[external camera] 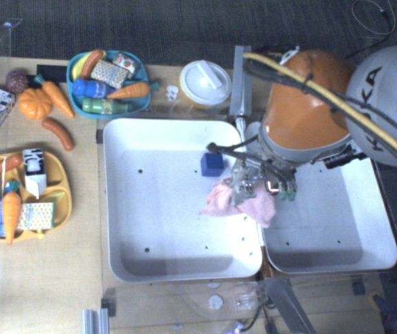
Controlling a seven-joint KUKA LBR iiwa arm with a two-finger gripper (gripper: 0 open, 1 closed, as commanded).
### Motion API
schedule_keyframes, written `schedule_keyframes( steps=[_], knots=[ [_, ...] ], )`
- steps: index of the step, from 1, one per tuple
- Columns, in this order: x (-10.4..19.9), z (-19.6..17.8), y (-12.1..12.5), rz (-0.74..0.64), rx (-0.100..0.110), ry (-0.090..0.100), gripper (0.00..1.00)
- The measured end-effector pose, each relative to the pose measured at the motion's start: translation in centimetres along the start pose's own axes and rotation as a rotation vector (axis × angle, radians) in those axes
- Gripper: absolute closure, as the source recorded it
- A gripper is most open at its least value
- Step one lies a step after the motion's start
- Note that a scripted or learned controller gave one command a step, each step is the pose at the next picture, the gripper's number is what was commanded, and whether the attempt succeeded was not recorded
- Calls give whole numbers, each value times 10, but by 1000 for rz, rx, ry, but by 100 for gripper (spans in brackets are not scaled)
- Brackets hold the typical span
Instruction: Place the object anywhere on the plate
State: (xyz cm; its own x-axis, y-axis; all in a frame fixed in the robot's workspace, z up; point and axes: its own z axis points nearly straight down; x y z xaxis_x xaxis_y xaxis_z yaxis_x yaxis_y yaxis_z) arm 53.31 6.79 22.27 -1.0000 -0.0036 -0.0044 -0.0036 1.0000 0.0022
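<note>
My end effector hangs over the seam between the two white bins; I cannot tell its grip state. A pink cloth lies bunched directly under it. A blue block sits just beside it, in the left bin.

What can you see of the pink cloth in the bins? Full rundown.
The pink cloth is a pale pink, soft-looking fabric piece, crumpled and bunched rather than spread flat. It lies at the right edge of the left bin, draped over the divide toward the right bin. The pincer sits directly over its middle, hiding part of it. A blue block stands just above-left of it, apart from it.
</note>
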Motion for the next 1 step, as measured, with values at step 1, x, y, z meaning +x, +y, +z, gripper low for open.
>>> schedule_keyframes(
  steps=[1],
  knots=[
    [24, -2, 45, 2, 0, 1, 100]
  ],
)
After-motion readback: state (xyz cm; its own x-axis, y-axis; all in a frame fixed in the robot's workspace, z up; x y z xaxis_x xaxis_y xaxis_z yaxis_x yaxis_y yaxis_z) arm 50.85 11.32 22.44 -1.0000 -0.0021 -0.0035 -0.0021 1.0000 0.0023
